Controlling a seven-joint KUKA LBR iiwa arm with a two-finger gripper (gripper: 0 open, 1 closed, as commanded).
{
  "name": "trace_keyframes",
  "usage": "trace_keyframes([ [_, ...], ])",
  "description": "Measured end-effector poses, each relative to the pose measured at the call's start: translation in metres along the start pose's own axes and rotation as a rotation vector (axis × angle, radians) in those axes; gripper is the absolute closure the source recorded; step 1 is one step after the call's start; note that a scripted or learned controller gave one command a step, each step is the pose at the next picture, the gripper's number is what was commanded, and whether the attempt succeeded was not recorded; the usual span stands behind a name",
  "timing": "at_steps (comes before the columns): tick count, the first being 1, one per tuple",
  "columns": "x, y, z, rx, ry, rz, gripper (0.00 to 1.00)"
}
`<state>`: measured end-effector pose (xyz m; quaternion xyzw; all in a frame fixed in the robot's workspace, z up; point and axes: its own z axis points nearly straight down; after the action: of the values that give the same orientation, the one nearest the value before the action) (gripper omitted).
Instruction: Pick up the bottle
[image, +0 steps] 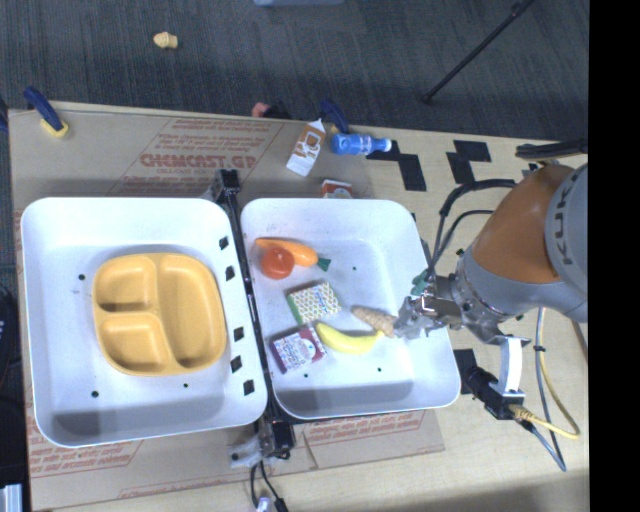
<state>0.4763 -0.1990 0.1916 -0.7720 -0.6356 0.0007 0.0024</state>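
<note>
**Camera view: claw low at the right bin's right wall, bottle out on the table**

Camera view looks down on a table (470, 455) covered with brown cardboard, bearing two shallow white bins side by side. The left bin (55, 300) holds a yellow divided tray (160, 310) with three compartments, lying flat near the bin's middle.

The right bin (395, 385) holds several small things. At its far left lies an orange carrot-like toy (290, 250), with a round orange-red piece (278, 263) touching its near side. Nearer the middle is a small green patterned packet (312, 300), and just near and left of it a pink and white packet (297, 349). A yellow banana (348, 340) lies beside that packet, to its right. A tan, bumpy cone-like piece (374, 319) lies just beyond the banana, reaching toward the bin's right wall.

The arm (520, 250) comes in from the right, its orange band above the wrist. The claw (418, 312) sits low at the right wall of the right bin, just beside the end of the tan piece. Whether the claw is open or closed I cannot tell; nothing can be made out in its grip.

The bottle (355, 145), blue with a paler cap end, lies on its side on the table beyond the right bin's far edge, well apart from the claw. A small white and orange carton (306, 147) lies just left of it.
</note>
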Motion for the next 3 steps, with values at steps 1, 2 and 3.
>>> trace_keyframes([
  [1,-0.0010,-0.0001,0.0014,-0.002,-0.002,0.190,1.00],
  [2,-0.0006,0.0004,-0.0046,-0.003,-0.002,0.050,1.00],
  [3,0.0003,0.0000,-0.0027,0.000,0.000,-0.013,1.00],
])
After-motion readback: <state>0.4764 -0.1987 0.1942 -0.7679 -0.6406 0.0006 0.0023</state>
